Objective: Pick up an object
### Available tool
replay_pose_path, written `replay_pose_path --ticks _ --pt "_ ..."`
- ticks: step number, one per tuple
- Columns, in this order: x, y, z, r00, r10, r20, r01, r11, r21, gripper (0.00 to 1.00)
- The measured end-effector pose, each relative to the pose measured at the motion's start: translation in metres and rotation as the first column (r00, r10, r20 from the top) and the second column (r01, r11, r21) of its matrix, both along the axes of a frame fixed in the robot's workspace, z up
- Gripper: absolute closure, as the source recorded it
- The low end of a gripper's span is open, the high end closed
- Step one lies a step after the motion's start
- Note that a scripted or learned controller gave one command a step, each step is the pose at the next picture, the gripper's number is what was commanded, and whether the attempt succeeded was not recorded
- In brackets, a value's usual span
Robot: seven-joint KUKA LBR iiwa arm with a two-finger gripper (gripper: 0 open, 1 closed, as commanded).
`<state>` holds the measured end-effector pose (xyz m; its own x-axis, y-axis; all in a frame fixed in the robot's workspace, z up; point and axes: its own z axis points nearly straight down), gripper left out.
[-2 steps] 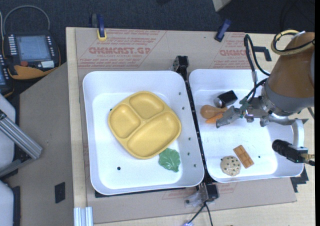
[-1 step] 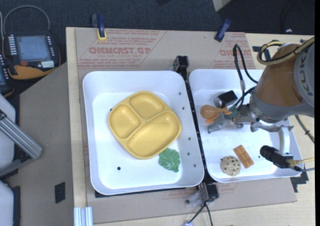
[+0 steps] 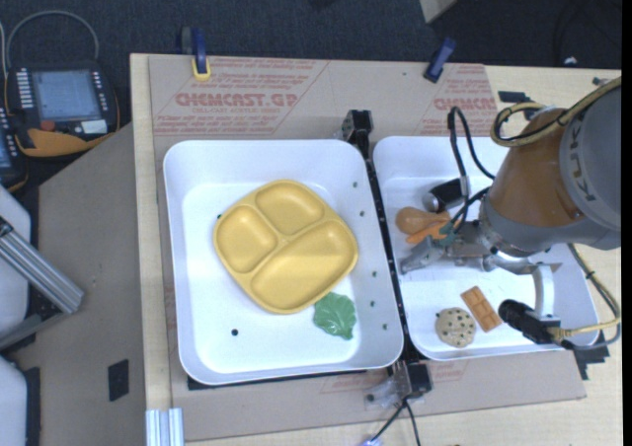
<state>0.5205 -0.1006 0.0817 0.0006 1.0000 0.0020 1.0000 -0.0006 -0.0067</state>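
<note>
The gripper (image 3: 423, 257) is low in the right bin (image 3: 415, 160), at its left side, below the grey and orange arm (image 3: 538, 187). Just above it lies an orange toy piece (image 3: 419, 223), very close to the gripper's tip. A round speckled cookie (image 3: 455, 327) and a small orange wafer (image 3: 481, 307) lie in front of the gripper, apart from it. A dark object (image 3: 444, 191) sits behind, partly hidden by the arm's cables.
The left bin (image 3: 188, 266) holds a yellow divided plate (image 3: 286, 245) and a green leafy toy (image 3: 336, 316) at the plate's front right. A black clamp strip (image 3: 380, 227) runs between the bins. A black part of the arm (image 3: 525, 322) hangs over the right bin's front.
</note>
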Motion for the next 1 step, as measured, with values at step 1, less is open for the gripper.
replay_pose_path --ticks 1 --pt "0.0015 -0.0004 0.013 1.0 -0.001 0.007 0.001 1.0 -0.002 1.0"
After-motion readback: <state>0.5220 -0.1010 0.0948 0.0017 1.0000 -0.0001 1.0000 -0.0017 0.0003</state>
